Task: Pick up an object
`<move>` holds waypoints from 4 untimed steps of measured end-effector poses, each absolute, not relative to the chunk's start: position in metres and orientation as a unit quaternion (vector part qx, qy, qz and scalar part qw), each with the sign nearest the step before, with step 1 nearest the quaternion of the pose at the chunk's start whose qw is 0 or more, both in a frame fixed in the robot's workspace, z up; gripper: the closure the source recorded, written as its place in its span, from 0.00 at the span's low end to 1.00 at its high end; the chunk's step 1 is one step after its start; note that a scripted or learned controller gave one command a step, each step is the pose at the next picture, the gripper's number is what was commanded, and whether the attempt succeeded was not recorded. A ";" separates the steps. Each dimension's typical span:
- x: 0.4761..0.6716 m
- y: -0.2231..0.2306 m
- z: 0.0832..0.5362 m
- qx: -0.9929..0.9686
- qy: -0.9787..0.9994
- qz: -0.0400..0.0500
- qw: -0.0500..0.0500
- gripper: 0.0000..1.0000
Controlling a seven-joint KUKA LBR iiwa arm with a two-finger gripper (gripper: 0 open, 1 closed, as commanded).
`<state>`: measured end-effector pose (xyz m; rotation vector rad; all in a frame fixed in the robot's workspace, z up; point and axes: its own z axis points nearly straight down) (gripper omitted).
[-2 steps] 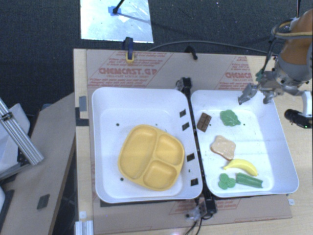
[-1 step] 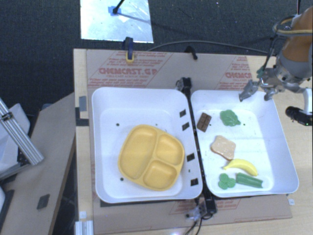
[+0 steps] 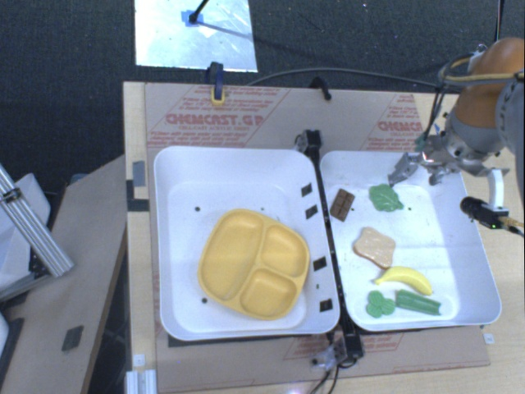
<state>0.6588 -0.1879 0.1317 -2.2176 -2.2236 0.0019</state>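
My gripper (image 3: 418, 172) hangs over the far part of the right bin (image 3: 459, 245), fingers spread open with nothing between them. Just below and left of its left fingertip lies a green leafy piece (image 3: 384, 197), apart from the fingers. Further toward the front of the same bin are a slice of toast (image 3: 375, 247), a yellow banana (image 3: 404, 279), a small green broccoli piece (image 3: 379, 304) and a long green vegetable (image 3: 418, 303). A brown chocolate bar (image 3: 341, 204) rests against the bin's left wall.
The left bin (image 3: 189, 179) holds a yellow divided plate (image 3: 254, 263). A black divider (image 3: 321, 228) runs between the two bins. The arm's orange band (image 3: 492, 64) stands above the right bin's far right corner.
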 end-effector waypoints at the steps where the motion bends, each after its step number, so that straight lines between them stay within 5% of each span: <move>1: 0.660 -0.187 0.083 -0.705 -0.709 0.000 -0.001 0.00; 2: 0.662 -0.187 0.098 -0.704 -0.710 -0.002 -0.004 1.00; 4: 0.661 -0.176 0.203 -0.705 -0.709 -0.002 -0.004 1.00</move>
